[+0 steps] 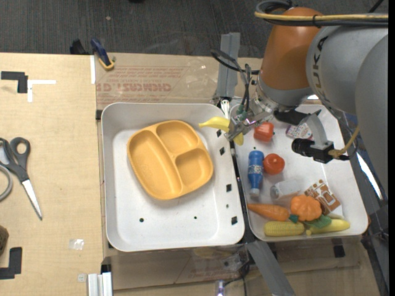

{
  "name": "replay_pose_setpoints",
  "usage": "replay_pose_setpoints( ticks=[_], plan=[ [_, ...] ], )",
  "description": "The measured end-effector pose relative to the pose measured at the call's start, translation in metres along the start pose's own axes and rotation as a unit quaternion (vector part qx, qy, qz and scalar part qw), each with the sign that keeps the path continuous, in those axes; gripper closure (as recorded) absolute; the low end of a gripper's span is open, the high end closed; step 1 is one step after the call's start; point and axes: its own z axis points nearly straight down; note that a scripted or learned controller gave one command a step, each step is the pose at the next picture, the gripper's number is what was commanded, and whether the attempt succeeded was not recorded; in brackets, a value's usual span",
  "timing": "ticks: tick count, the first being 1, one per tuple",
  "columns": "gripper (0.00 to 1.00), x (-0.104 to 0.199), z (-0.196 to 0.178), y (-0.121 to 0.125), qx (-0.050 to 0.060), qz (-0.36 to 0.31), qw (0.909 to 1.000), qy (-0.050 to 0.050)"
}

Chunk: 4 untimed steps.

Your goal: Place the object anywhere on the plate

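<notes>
We see the jaws (236, 128) pinching a banana (215, 123) (right by the plate (170, 159)) over the left bin's (117, 227) edge.

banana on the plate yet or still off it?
Off. The banana sits at the gripper, above the left bin's upper right corner, beyond the plate's rim. Whether the fingers grip it: cannot tell.

Yellow plastic toy banana (215, 123): lay curved at the left bin's upper right edge. Orange three-compartment plastic plate (170, 159): sat flat, just left of it.
</notes>
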Motion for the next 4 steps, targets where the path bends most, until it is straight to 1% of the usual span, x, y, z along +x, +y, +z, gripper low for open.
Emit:
replay_pose_setpoints(
  ticks=[1, 2, 3, 4],
  plan=[
    [0.0, 0.0, 0.0, 0.0, 0.0, 0.0, 1.0, 0.0],
    [1.0, -0.001, -0.009, 0.0, 0.0, 0.0, 1.0, -0.001],
    [1.0, 0.069, 0.001, -0.043, 0.001, 0.058, 0.9983, 0.0],
    [1.0, 0.115, -0.007, 0.022, 0.001, 0.07, 0.9975, 0.0]
  ],
)
